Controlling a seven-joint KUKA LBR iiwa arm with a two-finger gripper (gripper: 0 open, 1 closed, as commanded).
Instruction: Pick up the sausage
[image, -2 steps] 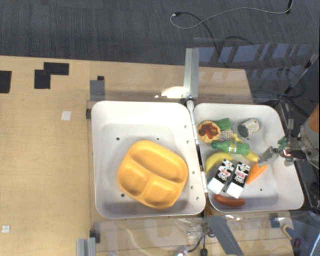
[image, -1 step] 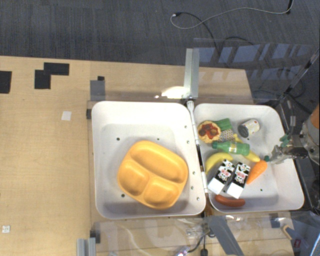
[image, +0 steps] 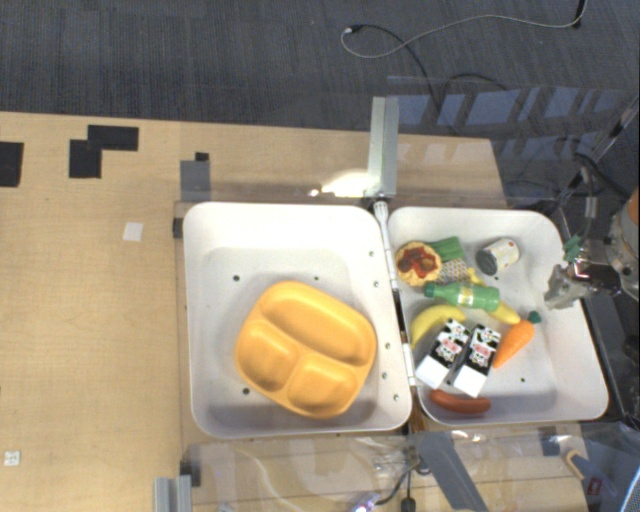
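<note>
Sausage (image: 460, 403) lies at near edge of right bin (image: 585, 395), beside cartons (image: 458, 356).
Likely light, smooth toy; mid-length grasp advised. Gripper (image: 562, 290) at bin's right edge; jaw state cannot be told.

arm (image: 622, 225) cut off at right edge, sausage (image: 461, 403) perhaps partly hidden

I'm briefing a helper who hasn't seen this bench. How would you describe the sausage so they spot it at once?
Look in the right bin, the one crowded with toy food, and go to its front edge. The sausage lies flat there, just below the two black-and-white cartons. It is the only reddish-brown rounded stick; the nearby carrot is bright orange and tapered.
</note>
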